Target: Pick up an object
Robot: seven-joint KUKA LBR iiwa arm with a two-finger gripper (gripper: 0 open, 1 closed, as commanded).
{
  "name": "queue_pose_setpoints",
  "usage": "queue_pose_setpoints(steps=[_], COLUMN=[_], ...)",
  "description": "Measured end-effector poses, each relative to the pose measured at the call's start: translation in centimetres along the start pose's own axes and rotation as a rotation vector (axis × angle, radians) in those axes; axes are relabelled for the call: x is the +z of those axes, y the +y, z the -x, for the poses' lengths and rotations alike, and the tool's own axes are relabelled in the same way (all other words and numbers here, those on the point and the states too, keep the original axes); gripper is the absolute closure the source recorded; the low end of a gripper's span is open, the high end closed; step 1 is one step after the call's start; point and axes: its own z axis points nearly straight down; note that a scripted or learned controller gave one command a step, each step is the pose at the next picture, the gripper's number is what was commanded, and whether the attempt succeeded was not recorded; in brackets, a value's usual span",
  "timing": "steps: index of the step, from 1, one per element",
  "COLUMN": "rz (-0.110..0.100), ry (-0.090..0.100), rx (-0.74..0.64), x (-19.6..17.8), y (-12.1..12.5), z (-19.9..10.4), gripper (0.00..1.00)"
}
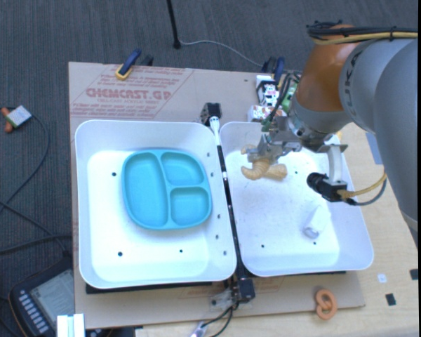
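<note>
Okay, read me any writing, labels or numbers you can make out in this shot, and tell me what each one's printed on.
"CHEMCAST GP", in red capitals, on the brown board under the two white bins, beyond the left bin.
Smaller red lines around that word, same board: too small to read.
Dark lettering on the grey arm beside its orange band: too blurred and cut off to read.

Floor [49, 20]: dark grey carpet, ribbed texture. Counter [137, 90]: brown board, red printed lettering, a blue-and-yellow clamp [128, 63] at its far edge. Black cables [14, 202] loop over floor at left. Lower left corner: possibly a keypad device [42, 300]. Lighting even.
</note>
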Motion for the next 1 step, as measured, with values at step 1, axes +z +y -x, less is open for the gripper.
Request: queue_pose_setpoints(steps=[1], rz=[-0.004], ry=[0.0], rx=[0.0], x=[-0.82], y=[-0.08], z=[0.02], gripper=[1.0])
